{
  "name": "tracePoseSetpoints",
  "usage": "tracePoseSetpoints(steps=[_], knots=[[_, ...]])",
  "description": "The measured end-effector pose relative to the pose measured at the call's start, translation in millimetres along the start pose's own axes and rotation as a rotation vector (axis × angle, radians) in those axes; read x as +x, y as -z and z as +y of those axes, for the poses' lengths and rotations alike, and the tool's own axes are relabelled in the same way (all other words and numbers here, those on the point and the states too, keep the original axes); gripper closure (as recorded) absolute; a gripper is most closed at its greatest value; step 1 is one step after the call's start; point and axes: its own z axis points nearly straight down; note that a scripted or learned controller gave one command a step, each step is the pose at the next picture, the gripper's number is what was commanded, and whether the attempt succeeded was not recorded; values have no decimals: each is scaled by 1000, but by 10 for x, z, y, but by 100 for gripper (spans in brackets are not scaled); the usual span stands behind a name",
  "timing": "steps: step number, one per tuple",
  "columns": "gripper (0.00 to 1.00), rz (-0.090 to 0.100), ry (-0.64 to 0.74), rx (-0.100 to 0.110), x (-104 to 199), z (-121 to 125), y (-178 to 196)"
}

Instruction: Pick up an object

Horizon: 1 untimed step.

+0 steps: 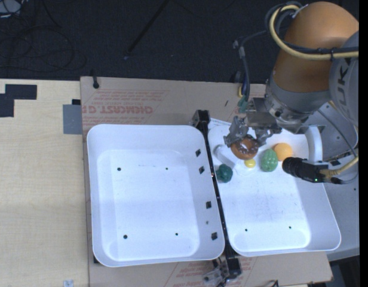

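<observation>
Just below fingers [246, 134], brown object [244, 147]

Small objects clustered at the far end of the right bin [279, 220].
A brown-orange round object [244, 147] lies under the gripper; a small yellow ball [250, 164] sits just beside it, then a green bumpy ball [268, 160] touching an orange ball [283, 151]. A dark green ball [224, 173] lies near the bin's left wall.

bins [94, 160]: 2 | green objects [268, 161]: 2 | orange ball [284, 151]: 1 | brown object [244, 147]: 1 | yellow piece [250, 164]: 1
</observation>
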Motion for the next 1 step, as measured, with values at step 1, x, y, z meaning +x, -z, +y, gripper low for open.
tracePoseSetpoints(steps=[1], knots=[[100,-1,8,3,1,0,90]])
